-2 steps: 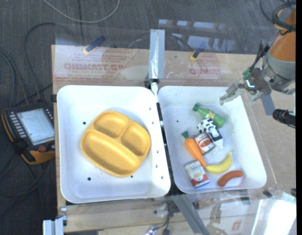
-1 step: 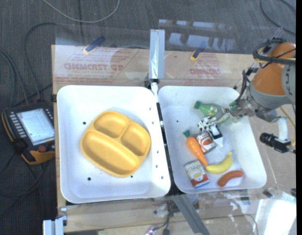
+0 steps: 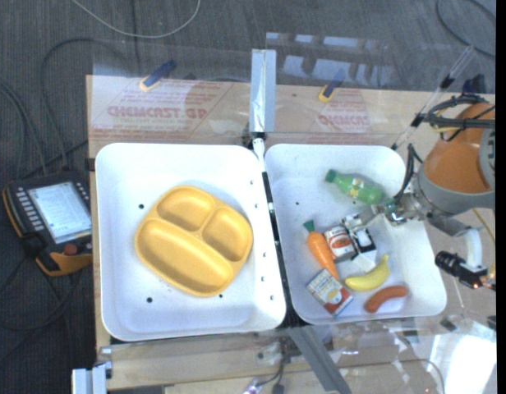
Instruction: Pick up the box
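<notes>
Small box (image 3: 328, 291), red-and-white label, lying tilted at right bin's front edge.

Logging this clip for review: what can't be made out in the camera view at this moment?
- Gripper: too small and dark to tell open from shut, or whether it touches the can.
- Box: print too small to read; its corner is near the bin wall.
- Arm: cut off at the right.
- Tablet: screen too blurred to read.
</notes>
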Controlling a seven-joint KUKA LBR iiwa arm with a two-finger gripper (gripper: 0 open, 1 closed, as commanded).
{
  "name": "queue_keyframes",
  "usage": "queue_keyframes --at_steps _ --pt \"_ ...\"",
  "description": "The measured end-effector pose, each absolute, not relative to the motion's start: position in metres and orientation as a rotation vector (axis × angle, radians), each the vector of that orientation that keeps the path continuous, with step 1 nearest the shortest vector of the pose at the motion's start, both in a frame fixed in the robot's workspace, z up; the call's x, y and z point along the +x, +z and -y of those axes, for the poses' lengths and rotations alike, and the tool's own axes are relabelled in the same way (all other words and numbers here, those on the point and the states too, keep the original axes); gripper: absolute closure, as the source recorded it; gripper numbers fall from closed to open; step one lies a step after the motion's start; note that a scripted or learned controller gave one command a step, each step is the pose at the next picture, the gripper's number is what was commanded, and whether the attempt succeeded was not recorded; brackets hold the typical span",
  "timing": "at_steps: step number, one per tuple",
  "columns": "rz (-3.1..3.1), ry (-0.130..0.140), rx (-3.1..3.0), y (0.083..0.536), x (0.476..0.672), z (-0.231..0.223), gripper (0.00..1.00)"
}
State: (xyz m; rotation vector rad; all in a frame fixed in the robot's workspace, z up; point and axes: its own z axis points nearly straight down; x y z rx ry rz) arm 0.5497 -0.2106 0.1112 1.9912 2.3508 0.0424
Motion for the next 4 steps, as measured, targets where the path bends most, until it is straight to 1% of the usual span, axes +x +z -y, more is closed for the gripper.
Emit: queue_keyframes --at_steps 1,2,3,4 --pt "-2.256 0.061 2.107 0.111 0.508 0.218 0.00" --pt "-1.933 0.041 2.428 0.109 0.588 0.192 0.00" --pt "-2.097 0.052 2.263 0.110 0.503 0.193 0.00" --pt "-2.049 0.033 2.313 0.109 0.511 0.182 0.00"
